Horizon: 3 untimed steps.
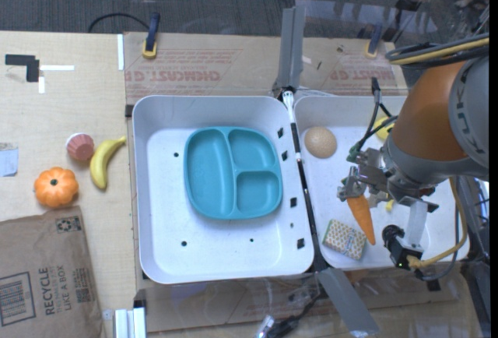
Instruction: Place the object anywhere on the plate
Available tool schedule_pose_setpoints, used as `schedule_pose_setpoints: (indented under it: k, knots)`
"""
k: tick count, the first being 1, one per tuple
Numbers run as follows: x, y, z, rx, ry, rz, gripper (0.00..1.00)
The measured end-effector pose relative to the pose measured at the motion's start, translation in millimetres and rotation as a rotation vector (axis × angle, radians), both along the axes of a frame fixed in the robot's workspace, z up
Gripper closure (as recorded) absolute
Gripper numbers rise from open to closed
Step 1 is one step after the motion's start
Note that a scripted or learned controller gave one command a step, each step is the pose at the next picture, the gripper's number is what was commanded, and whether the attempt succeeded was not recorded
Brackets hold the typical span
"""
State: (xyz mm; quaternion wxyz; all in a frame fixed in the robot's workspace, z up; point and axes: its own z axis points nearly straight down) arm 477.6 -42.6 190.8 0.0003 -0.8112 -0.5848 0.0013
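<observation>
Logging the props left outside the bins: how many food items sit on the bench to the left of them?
3: a cupcake, a banana touching it on its right, and a small pumpkin nearer the camera. None looks hidden.

A cardboard sheet (218, 64) behind the bins carries red print that reads upside down from this camera — the word "CHEMCAST" and the letters "GP" can be made out, the rest being too small. At the lower left, a brown cardboard box (43, 274) bears black print running sideways — "RECYCLE", then "LIKE A BOX" — with a recycling arrow sign above it and a barcode beside it whose digits cannot be read.
</observation>
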Motion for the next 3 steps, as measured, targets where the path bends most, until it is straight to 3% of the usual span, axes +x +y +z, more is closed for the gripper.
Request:
schedule_pose_setpoints:
  k: [2,3]
  knots:
    - [107.4,124.1,0.5,-0.003,0.002,-0.143,1.0]
    - [107.4,124.1,0.4,-0.003,0.002,-0.143,0.0]
